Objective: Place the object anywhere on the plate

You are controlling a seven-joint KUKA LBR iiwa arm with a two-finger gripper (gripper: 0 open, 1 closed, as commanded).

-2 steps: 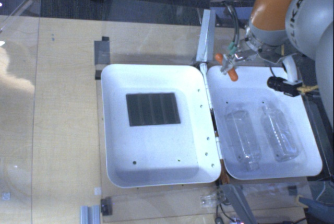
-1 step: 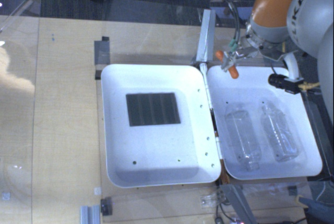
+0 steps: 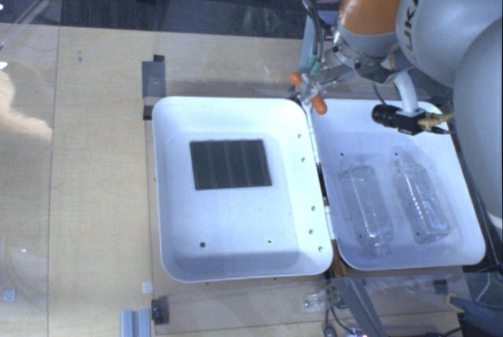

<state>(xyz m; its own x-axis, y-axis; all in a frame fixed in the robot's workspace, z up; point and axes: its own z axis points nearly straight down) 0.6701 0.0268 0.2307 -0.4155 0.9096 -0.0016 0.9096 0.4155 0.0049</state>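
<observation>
The arm (image 3: 440,21) fills the upper right of the frame, its grey body cut off by the top and right edges; the letters "UKA" can be read on its shell, below the orange band. The left bin (image 3: 236,186) sits in the middle of the frame with its whole rim in view and plenty of bare white floor around a dark ribbed plate (image 3: 231,164) lying flat in its upper-left part. The right bin (image 3: 401,194) touches it along a shared edge, and its upper right corner is hidden under the arm. Two clear plastic bottles (image 3: 393,206) lie side by side, apart, in its lower half, faint against the white. The gripper (image 3: 314,88) hangs over the bins' upper shared corner, its small orange-tipped fingers spread apart with nothing between them.
</observation>
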